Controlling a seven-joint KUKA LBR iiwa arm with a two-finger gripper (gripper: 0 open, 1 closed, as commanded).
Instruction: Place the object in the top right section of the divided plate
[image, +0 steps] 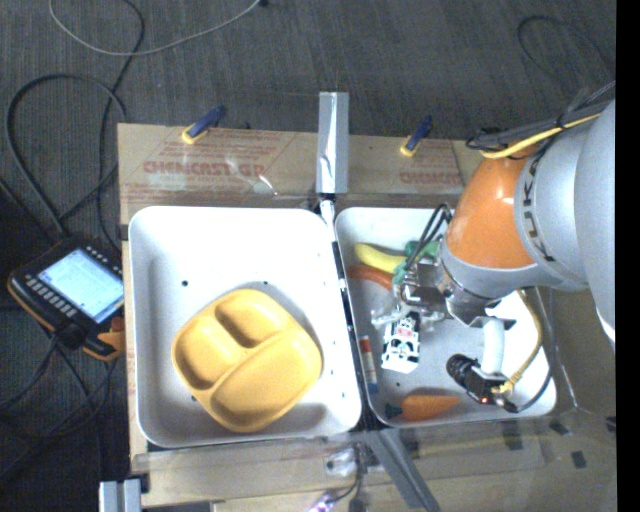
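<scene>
- Yellow divided plate (248, 358): lay flat in the left bin (200, 225), nearer that bin's near edge than its far edge, apart from all walls.
- Grey arm with orange band: reached over the right bin (432, 378); its tool (412, 295) hung over the middle of that bin. Whether the tool was open or closed could not be told.
- White toy with black spots (401, 345): lay on the right bin's floor just below the tool in the view; contact between them could not be told.
- Yellow banana (375, 258): lay toward the right bin's far left corner, with a small green item (405, 268) beside it.
- Orange carrot (430, 407): lay along the right bin's near edge.
- Slim pen-like item (368, 362): lay along the right bin's left wall.
</scene>
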